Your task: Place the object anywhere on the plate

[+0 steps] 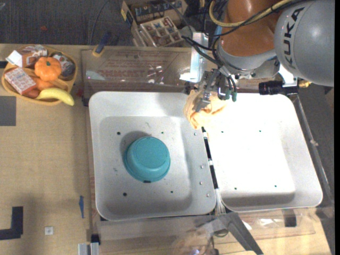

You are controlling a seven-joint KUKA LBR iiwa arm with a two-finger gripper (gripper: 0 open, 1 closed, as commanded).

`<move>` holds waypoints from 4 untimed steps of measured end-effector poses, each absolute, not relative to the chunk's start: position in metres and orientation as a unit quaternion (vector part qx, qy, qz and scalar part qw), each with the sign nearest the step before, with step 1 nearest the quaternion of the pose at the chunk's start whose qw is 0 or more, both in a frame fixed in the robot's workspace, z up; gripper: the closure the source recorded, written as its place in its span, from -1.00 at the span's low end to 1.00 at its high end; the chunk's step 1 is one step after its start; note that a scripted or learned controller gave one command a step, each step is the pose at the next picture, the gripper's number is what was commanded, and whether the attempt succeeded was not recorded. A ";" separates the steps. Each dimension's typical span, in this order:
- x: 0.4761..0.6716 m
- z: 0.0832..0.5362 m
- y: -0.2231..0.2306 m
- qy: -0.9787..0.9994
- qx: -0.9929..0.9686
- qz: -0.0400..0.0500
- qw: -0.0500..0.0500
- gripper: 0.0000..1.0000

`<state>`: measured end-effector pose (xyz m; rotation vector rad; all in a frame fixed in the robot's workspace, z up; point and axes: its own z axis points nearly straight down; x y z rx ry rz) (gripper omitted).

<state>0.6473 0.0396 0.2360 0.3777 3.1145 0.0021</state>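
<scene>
Fingers (204, 101) closed on soft, crumpled yellow-orange object (203, 112) — above bins' divide, round teal plate (147, 158) in left bin (106, 116)

Bright, even overhead light; white bins (255, 158) glare, edges slightly soft.

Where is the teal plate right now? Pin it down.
The teal plate lies in the left white bin, near the middle of its floor, below and left of the end effector and its yellowish object.

plate (147, 159) in left bin (106, 110) | object (204, 109) over bins' divide, behind plate
</scene>
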 end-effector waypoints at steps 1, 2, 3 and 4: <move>0.633 0.228 0.094 1.000 0.001 0.001 0.002 1.00; 0.621 0.234 0.135 1.000 -0.002 0.001 0.002 1.00; 0.604 0.230 0.184 1.000 -0.002 0.001 0.002 1.00; 0.604 0.231 0.184 1.000 -0.002 0.001 0.002 -1.00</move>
